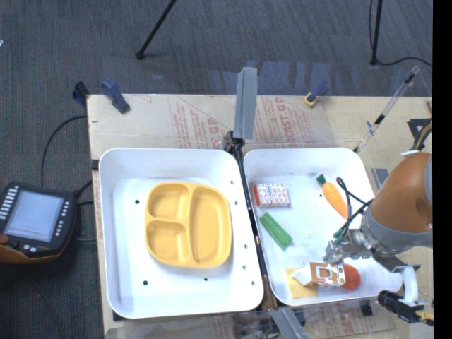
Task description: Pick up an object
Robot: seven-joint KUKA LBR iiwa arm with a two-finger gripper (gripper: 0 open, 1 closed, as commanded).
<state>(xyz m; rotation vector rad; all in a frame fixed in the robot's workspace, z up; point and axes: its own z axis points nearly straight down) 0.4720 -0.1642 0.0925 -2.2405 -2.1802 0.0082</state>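
Yellow tray (pixel 189 225), orange carrot (pixel 335 199)

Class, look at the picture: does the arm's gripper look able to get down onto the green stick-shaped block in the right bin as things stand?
Probably yes. The green stick-shaped block lies alone on the right white bin's floor, nothing on top of it, and the gripper hovers just to its right.

Even, bright overhead light; the two shallow white plastic bins (pixel 116 182) left of the two-finger gripper (pixel 342 251) glare slightly (shadows stay faint), and detail is soft throughout.
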